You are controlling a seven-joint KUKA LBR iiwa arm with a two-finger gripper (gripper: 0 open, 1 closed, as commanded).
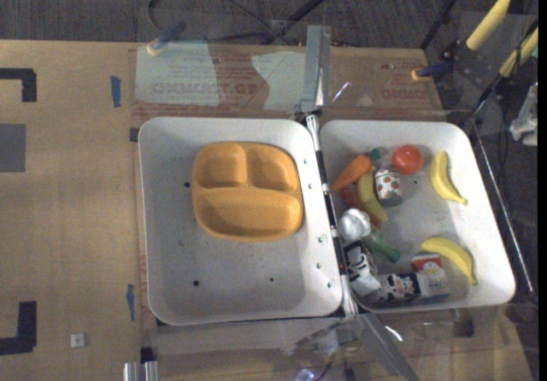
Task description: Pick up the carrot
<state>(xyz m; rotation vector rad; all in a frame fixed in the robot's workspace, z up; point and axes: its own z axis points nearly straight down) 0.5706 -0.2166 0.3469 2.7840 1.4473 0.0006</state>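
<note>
Small orange tapered carrot point(352, 172) lies untouched in right white shallow bin point(491, 225); pick not started; my tool's state: cannot tell.

A single fixed camera looks down at a slant from above the bench point(68, 200). Both white bins point(162, 285) sit side by side mid-frame, floor beyond.

I see two shallow white bins side by side on the bench. The left bin point(171, 277) holds an orange divided plate point(247, 191). In the right bin point(491, 260), the carrot point(352, 172) lies tilted near the dividing wall, beside a small jar point(388, 187) and a red tomato point(408, 159). Two bananas, one point(445, 178) near the far right and another point(451, 255) lower down, lie apart from a milk carton point(416, 283).
</note>
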